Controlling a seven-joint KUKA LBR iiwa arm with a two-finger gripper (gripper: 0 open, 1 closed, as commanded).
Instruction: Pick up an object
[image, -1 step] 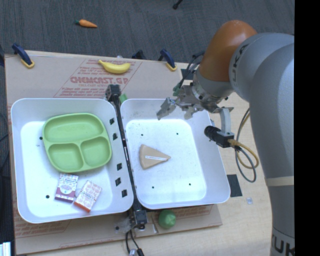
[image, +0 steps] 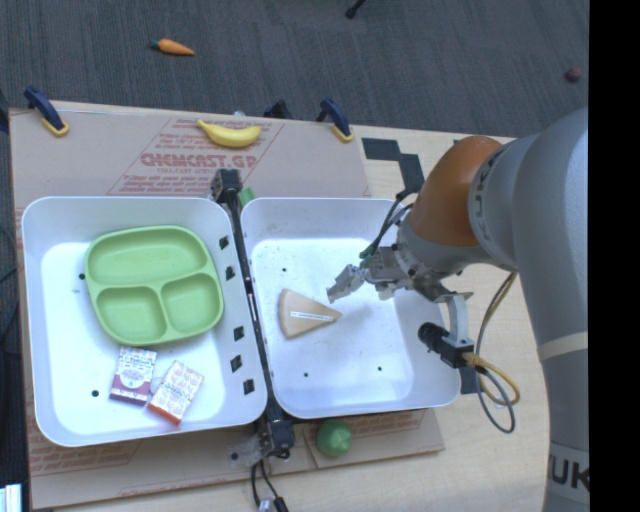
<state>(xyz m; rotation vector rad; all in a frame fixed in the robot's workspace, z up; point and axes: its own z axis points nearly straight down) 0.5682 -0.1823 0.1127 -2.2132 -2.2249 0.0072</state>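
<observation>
Left bin: one green divided plate, three compartments, upper half of the bin; two small printed packets and, side by side, touching or nearly so, at 6 o'clock from the plate.

Cardboard sheet with red print: under both bins. Yellow banana on it, at 12 o'clock from the bins' junction. Blue clamps and on its far edge.

Green ball: at 6 o'clock, just outside the right bin.

Floor: small orange carrot, at 11 o'clock, well apart.
</observation>
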